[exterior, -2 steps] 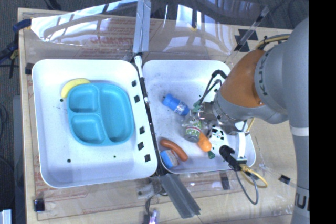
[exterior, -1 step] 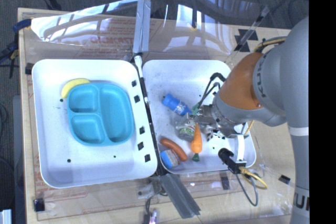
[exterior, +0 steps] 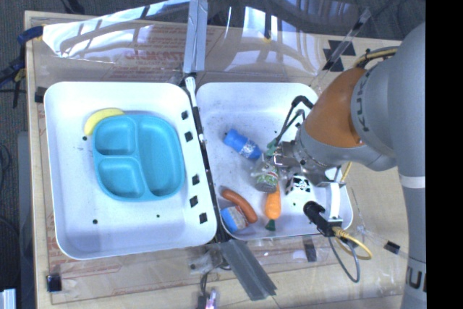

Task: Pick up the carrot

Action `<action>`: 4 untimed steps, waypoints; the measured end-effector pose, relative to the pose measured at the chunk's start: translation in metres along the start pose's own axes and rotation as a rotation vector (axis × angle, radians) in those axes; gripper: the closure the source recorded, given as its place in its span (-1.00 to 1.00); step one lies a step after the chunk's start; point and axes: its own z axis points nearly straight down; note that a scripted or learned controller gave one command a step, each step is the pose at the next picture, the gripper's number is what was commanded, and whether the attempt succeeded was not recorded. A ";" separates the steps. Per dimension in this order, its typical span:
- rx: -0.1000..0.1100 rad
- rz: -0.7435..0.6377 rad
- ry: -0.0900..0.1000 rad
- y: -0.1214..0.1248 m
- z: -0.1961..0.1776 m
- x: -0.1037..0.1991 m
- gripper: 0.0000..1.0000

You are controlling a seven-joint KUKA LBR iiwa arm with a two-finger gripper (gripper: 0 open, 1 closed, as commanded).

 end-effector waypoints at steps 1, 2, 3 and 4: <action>0.000 0.000 0.000 0.000 0.000 0.000 -1.00; 0.007 -0.197 0.003 -0.033 0.012 -0.005 -1.00; 0.003 -0.203 0.001 -0.031 0.002 -0.004 1.00; 0.008 -0.200 0.000 0.084 -0.136 0.046 1.00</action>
